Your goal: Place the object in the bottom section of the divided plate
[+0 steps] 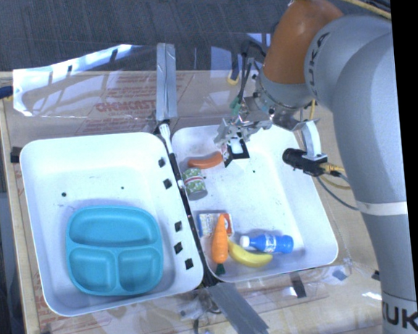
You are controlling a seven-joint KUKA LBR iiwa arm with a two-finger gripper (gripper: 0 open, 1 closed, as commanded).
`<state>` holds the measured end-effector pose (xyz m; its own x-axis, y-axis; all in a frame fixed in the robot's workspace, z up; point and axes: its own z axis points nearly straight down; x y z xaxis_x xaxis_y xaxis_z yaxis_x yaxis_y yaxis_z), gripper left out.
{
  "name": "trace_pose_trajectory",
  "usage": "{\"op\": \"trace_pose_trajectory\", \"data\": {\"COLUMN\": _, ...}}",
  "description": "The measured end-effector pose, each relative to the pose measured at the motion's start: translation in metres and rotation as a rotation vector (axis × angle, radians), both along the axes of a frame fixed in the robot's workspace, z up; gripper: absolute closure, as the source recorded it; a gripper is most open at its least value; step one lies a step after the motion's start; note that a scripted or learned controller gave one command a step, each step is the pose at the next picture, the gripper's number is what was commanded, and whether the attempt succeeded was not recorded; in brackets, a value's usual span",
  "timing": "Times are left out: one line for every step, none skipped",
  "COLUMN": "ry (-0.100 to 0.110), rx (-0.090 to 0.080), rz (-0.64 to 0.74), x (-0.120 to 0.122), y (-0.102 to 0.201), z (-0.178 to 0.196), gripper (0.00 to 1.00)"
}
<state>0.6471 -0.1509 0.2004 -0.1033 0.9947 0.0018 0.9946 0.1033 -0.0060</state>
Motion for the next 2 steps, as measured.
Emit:
{"op": "trace_pose_trajectory", "data": {"ry": 0.001, "rx": -0.001, "rz": -0.121, "x": -0.036, "y": 0.03, "z": -0.071, "gripper": 1.0}}
{"op": "trace_pose_trajectory", "data": {"ry": 0.002, "rx": -0.002, "rz": -0.118, "x": -0.097, "y": 0.094, "z": -0.012, "gripper": 1.0}}
